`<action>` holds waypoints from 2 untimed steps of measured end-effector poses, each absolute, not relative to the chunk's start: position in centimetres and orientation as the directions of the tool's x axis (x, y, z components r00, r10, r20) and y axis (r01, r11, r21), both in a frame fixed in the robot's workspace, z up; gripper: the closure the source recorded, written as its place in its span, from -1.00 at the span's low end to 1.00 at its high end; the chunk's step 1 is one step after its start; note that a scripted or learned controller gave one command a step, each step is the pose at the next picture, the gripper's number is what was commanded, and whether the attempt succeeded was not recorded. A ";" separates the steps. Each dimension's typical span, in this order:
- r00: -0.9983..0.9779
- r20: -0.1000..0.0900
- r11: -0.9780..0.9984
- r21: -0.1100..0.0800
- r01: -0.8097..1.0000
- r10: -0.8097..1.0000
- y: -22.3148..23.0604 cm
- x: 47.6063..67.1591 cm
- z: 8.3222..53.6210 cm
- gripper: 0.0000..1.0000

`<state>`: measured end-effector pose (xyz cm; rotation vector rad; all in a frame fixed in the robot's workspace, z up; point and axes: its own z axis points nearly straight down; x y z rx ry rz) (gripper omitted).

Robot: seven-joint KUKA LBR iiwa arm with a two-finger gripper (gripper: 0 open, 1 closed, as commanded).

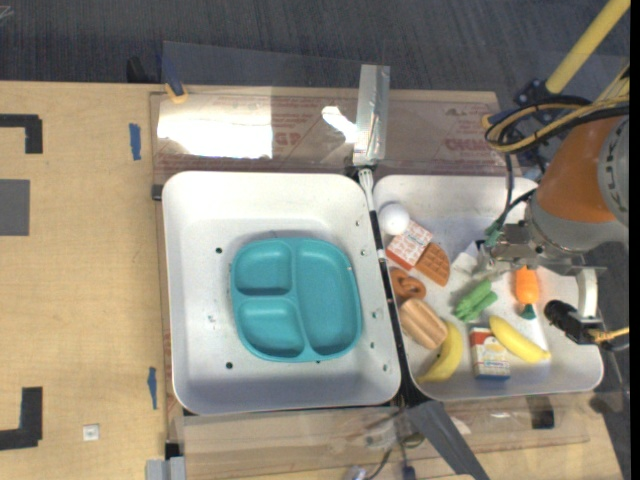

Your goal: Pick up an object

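Orange-banded arm hangs over the right bin (575, 373), its gripper (512, 256) low among toy foods; whether it is apart or together cannot be told from the camera view, and nothing shows as gripped.

Seen from above: a carrot (527, 286) lies just under the wrist, a green vegetable (474, 299) beside it, two bananas (518, 339) and a small carton (489, 357) nearer the front wall; the left bin (190, 268) bears a teal divided plate (297, 298); a clean pick likely means choosing one isolated piece, perhaps the carrot, centring on it and descending straight; crowded neighbours risk being nudged or caught.
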<state>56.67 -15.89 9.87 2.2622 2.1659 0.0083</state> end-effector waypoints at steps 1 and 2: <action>0.044 -0.003 -0.044 0.009 0.999 0.999 -15.9 56.6 9.8 -1.00; -0.149 -0.003 0.149 0.007 0.989 0.989 -12.4 61.9 8.8 -1.00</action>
